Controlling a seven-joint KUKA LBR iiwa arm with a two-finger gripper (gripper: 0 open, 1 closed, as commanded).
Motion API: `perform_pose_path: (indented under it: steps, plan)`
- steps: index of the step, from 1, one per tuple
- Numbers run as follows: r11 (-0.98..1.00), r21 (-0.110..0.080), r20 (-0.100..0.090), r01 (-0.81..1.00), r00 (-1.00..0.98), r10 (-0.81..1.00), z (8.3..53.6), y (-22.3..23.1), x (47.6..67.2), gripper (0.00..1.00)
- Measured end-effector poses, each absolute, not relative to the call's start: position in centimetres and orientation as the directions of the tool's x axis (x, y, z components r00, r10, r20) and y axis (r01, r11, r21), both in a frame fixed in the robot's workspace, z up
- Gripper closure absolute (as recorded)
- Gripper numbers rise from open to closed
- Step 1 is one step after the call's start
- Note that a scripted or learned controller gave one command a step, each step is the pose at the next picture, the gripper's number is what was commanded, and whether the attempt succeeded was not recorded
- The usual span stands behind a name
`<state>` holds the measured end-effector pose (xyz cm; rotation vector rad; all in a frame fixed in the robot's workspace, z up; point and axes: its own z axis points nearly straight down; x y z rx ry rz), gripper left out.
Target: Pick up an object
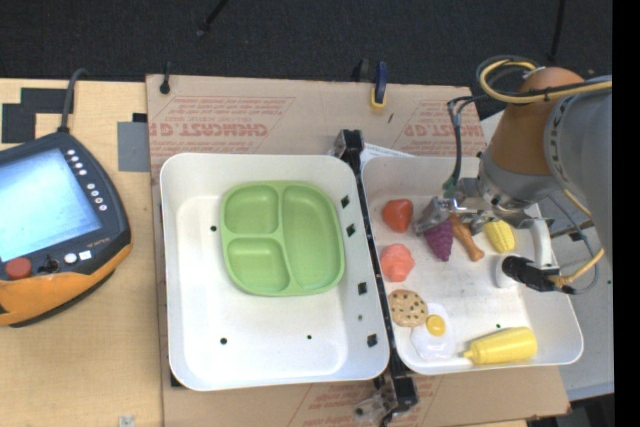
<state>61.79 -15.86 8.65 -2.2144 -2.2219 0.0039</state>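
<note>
Clutter of grey metal hid the two-finger gripper (442, 212) tips near the right white bin's (560, 340) far edge; finger state could not be read. Purple grape-bunch toy (438, 239) lay just below the tips, touching an orange carrot-shaped toy (466, 239); contact with the gripper was unclear. Small yellow toy (499, 236) sat beside them, partly covered by the arm. Green divided plastic plate (281, 238) lay in the left white bin (200, 345).
</note>
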Motion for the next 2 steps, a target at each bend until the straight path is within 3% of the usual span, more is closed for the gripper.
perform_pose_path:
  steps: [1, 2]
  plan:
    - [0.002, -0.004, 0.001, 1.000, -0.002, 1.000, 9.8, -16.0, 61.8, 1.00]
    - [-0.005, 0.004, -0.001, 1.000, 0.005, 1.000, 16.1, -16.8, 61.9, 1.00]
